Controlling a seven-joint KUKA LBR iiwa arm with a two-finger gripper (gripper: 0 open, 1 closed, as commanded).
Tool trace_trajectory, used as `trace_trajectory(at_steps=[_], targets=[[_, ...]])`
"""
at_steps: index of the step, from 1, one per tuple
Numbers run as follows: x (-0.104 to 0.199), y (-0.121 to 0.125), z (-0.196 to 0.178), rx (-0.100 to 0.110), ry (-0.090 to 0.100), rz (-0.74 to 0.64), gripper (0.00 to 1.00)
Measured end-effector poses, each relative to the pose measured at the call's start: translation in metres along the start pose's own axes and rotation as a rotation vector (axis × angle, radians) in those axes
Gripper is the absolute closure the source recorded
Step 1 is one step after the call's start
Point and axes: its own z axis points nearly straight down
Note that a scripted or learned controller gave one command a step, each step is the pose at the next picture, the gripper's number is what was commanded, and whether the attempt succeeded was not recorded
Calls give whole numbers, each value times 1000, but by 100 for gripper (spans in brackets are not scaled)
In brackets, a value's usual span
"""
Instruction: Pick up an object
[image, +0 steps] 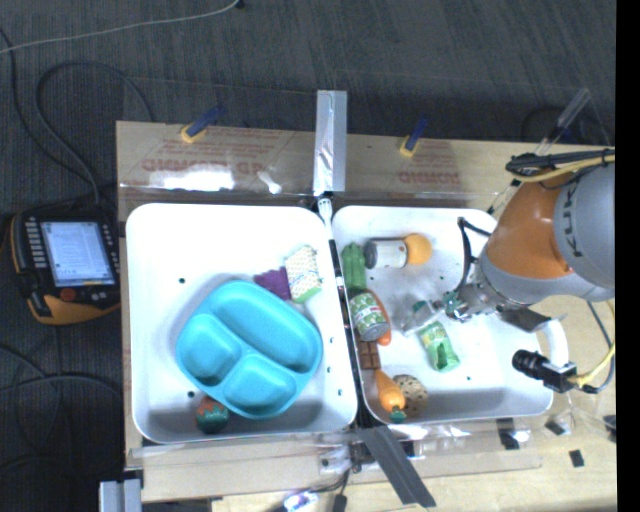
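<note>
Sitting side by side on the bench: two shallow white plastic bins, the left bin and the right bin, touching along a shared middle edge. Lying in the left bin: one large turquoise plastic divided tray with three compartments, one purple scrap just beyond the tray's far edge, one pale speckled sponge-like block beside the purple scrap, and one small red-and-green toy tucked at the tray's near corner. Lying in the right bin: one green cylinder along the left wall, one silver canister with an orange cap near the far wall, one green-labelled can just below the cylinder, one green crumpled packet near the middle, one orange carrot-shaped toy by the near wall, and one speckled brown cookie-like piece touching the carrot toy. Reaching in from the right: one grey arm with an orange band, its gripper hanging low over the right bin's middle, just above and right of the green packet. Gripper opening too small and cluttered to judge; cannot tell whether anything is being held.
</note>
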Motion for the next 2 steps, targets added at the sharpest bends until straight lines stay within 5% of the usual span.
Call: trace_trajectory(at_steps=[1, 2], targets=[[1, 2, -10, -2, 2, 0, 100], [63, 44, -104, 13, 8, -32, 100]])
